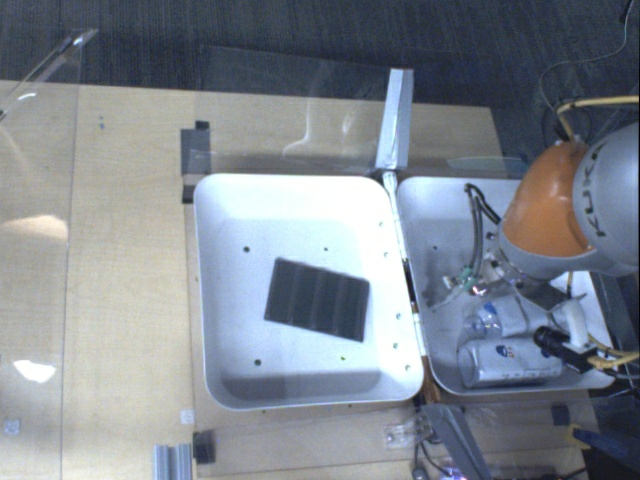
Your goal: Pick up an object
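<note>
Dark carpet borders a pale wooden tabletop (pixel 120 268) carrying two shallow white bins side by side. I see the left bin (pixel 225 218) holding one dark ribbed rectangular pad (pixel 317 299), lying flat near its middle and turned slightly askew. My arm (pixel 560 213) reaches in over the right bin (pixel 440 208), its orange band sitting above that bin's middle. The gripper (pixel 480 293) is down low in the right bin amid cables and fittings, and I cannot tell whether it is released, clenched or grasping anything. Just beneath it sit a small clear bottle-like item with a blue cap (pixel 487 320) and a grey cylindrical can-like object (pixel 510 363) lying on its side at the bin's near edge. I judge the step to be the descent onto one of these two. Next I would need to confirm contact before lifting. Wrist and cables hide much of the right bin's floor, and the frame's right edge cuts off the arm.
</note>
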